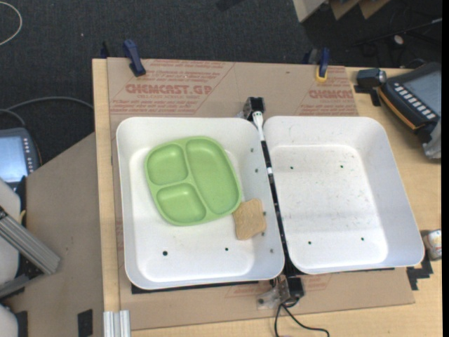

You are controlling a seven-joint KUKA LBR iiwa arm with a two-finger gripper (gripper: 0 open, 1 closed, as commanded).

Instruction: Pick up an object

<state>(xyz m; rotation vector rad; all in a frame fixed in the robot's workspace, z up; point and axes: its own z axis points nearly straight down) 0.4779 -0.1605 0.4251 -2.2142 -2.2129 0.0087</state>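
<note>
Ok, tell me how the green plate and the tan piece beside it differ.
The green plate is far larger than the tan piece. The plate is glossy with three compartments; the tan piece is a dull, plain, roughly square slab. Both lie flat in the left bin, touching at the plate's lower right edge.

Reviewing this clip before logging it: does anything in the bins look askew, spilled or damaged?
Nothing is spilled or broken. The green divided plate sits slightly rotated in the left bin, with a tan sponge-like piece touching its lower right edge. The right bin shows dark specks.
</note>
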